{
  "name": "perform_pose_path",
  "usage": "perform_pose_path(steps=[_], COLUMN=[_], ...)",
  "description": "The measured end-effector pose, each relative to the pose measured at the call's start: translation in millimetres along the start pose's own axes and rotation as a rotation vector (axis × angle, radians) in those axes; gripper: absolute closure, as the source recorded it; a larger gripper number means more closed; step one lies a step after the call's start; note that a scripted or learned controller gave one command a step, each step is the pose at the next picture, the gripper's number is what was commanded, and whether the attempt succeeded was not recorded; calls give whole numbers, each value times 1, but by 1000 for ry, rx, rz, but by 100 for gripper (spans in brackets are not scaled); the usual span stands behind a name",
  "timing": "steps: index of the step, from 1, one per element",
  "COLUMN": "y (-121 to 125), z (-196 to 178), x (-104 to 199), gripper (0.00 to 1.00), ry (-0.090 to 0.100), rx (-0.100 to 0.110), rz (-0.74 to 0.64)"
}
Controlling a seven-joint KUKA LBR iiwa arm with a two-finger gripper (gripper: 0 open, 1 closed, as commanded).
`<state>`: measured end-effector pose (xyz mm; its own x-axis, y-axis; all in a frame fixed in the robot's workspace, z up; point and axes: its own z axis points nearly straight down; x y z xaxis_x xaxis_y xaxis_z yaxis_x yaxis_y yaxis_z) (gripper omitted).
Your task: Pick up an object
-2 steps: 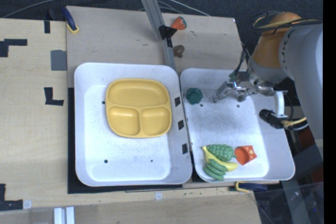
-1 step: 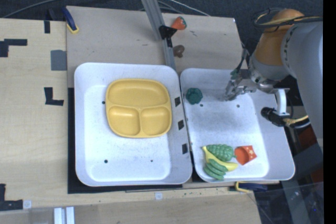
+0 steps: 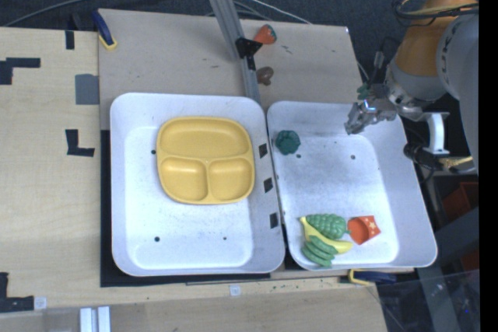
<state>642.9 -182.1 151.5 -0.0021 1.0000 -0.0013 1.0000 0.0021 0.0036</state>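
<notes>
Gripper (image 3: 359,119) hovers at right bin's (image 3: 405,167) far edge; finger state unclear, can't tell. Nearest target: small green toy (image 3: 288,141), far-left corner of that bin, probably light rigid plastic, likely slippery; pinch across its middle. Bin wall close. Toy cluster (image 3: 333,233) crowds the near edge; yellow tray (image 3: 206,159) in left bin.

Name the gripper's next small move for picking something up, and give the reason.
Probably shift the gripper toward the dark green object and lower over it. The gripper sits at the right bin's far edge, that object is the nearest piece and lies alone, while the other toys crowd the near corner.
</notes>
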Motion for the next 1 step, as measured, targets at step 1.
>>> perform_pose_path(steps=[1], y=[0], z=[-63], x=[-5], gripper=[100], ry=[-1], rx=[-2], rz=[0])
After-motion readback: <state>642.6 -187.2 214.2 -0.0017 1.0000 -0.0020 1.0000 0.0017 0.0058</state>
